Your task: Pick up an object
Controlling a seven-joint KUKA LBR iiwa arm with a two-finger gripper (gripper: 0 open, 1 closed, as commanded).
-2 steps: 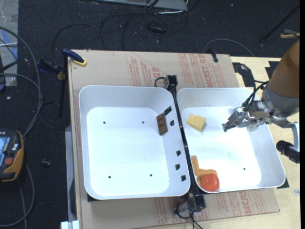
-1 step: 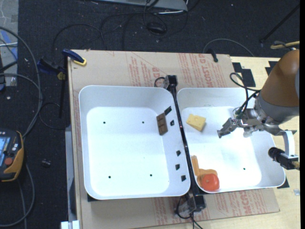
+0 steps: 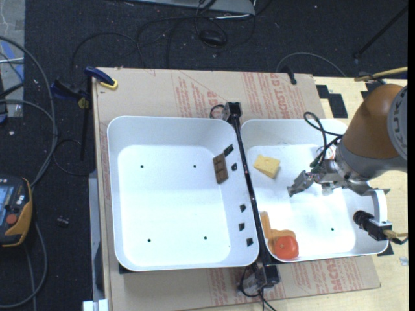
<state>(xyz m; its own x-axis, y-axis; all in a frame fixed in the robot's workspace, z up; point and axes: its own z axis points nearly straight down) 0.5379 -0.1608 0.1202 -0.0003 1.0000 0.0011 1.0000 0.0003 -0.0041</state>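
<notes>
In the right bin [image 3: 337, 250], a yellow sponge-like block [image 3: 267, 166] lies near the back left. A red ball [image 3: 284, 246] rests in the front left corner beside an orange stick [image 3: 266, 223] along the divider. A brown chocolate-bar piece [image 3: 220, 169] lies against the right wall of the left bin [image 3: 130, 193]. My gripper [image 3: 299, 185] hangs over the middle of the right bin, to the right of and a little in front of the yellow block. Nothing is visibly between its fingers.
The grey arm with its orange band [image 3: 379, 112] comes in from the right over the right bin's far side. A black cable [image 3: 318, 125] loops by the wrist. Cardboard [image 3: 194, 89] lies under both bins.
</notes>
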